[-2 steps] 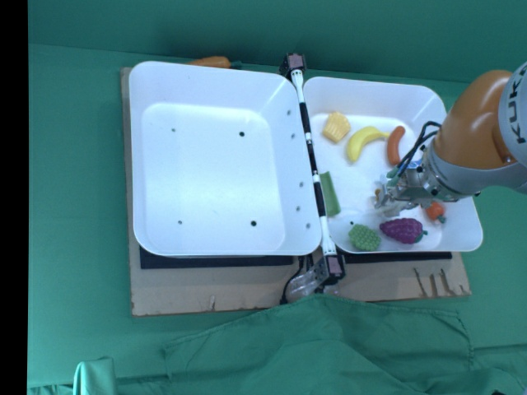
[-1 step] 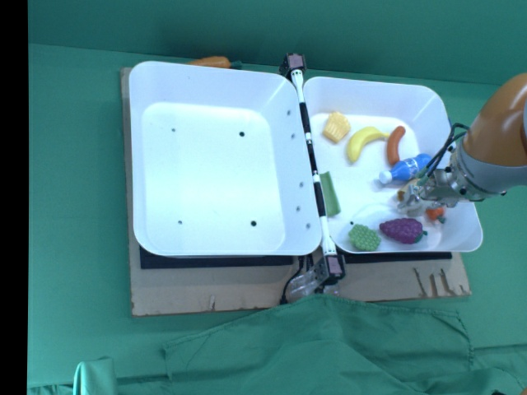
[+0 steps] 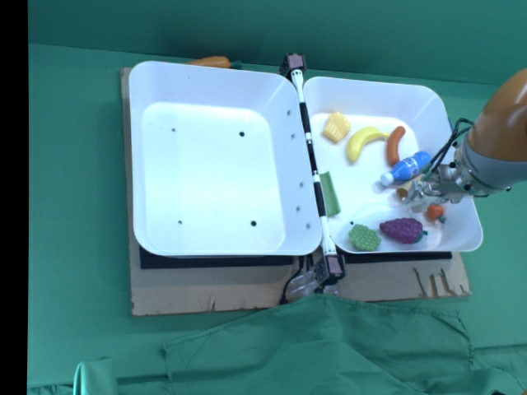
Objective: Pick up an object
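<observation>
Toys lie in the right white bin (image 3: 440,105): a blue plastic bottle (image 3: 407,169) just beside the tool (image 3: 417,191), which sits low at the bin's right edge. Whether the tool grips anything cannot be told; its tip is blurred. A small orange piece (image 3: 435,212) lies below it. Purple grapes (image 3: 402,230) and a green bumpy fruit (image 3: 363,237) sit near the front edge; a yellow banana (image 3: 363,141) and red sausage (image 3: 396,144) lie toward the back.

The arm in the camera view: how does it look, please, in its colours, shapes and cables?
The arm ends in a rounded orange band above a grey wrist section. Thin dark cables loop from the wrist toward the gripper, which is a small metallic grey assembly. The picture is too blurred to show any markings.
</observation>
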`<state>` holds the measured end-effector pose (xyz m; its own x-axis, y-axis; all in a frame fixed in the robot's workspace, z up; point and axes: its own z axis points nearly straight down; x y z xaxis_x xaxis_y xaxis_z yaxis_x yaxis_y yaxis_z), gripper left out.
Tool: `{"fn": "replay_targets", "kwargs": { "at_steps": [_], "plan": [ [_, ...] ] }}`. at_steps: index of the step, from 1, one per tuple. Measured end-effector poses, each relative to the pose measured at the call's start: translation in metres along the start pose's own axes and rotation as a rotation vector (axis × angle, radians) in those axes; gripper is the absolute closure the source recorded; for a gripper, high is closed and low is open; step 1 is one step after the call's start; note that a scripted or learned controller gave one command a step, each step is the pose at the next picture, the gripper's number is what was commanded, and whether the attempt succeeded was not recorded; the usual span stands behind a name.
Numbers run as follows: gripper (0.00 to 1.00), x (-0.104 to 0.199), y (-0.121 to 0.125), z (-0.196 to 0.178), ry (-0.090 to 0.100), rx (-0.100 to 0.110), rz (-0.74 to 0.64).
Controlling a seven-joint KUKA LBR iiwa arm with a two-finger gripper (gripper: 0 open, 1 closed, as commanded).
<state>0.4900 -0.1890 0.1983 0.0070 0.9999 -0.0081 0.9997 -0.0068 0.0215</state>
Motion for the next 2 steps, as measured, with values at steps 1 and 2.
{"fn": "replay_targets", "kwargs": {
  "at_steps": [1,2],
  "plan": [
    [1.0,-0.0015,0.001,-0.0115,-0.003,-0.005,0.004],
    [0.0,0.0011,0.0015,-0.0112,0.002,-0.003,0.001]
  ]
}}
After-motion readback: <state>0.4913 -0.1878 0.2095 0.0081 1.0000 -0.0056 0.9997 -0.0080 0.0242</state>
